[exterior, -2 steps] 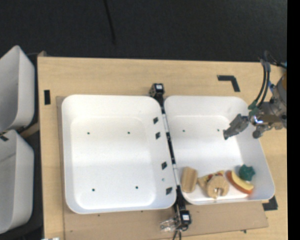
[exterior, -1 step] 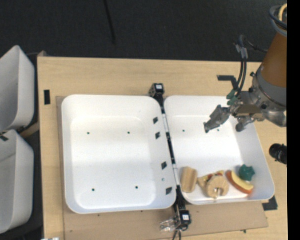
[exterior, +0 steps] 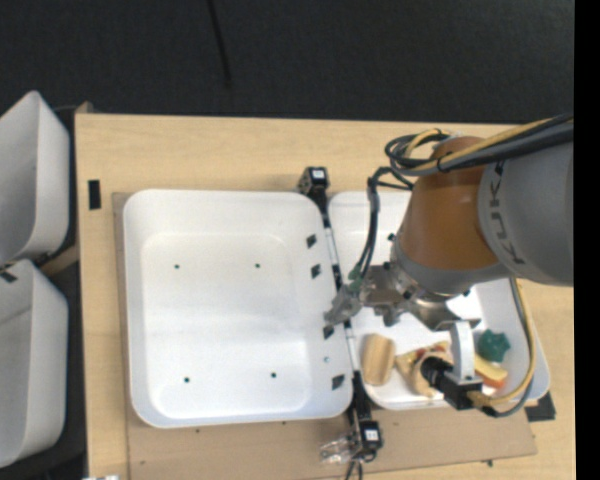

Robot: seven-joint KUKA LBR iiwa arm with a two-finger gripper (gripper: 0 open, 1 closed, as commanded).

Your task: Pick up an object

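My gripper (exterior: 344, 304) hangs low over the left edge of the right bin (exterior: 352, 204), close to the divider between the two bins. The grey arm with its orange band (exterior: 450, 218) covers most of that bin. Just below the gripper a tan wooden block (exterior: 378, 358) lies on the bin floor. To its right is a pale tan piece (exterior: 418, 360), partly hidden by the wrist. A green object (exterior: 494, 344) and a yellow-and-red object (exterior: 491, 373) lie near the bin's right side. Nothing can be seen held.
The left bin (exterior: 132, 298) stands beside the right one, on the wooden bench (exterior: 100, 268). Small black clips (exterior: 313, 179) sit along the divider between the bins. White moulded shapes (exterior: 15, 188) stand off the bench at far left.
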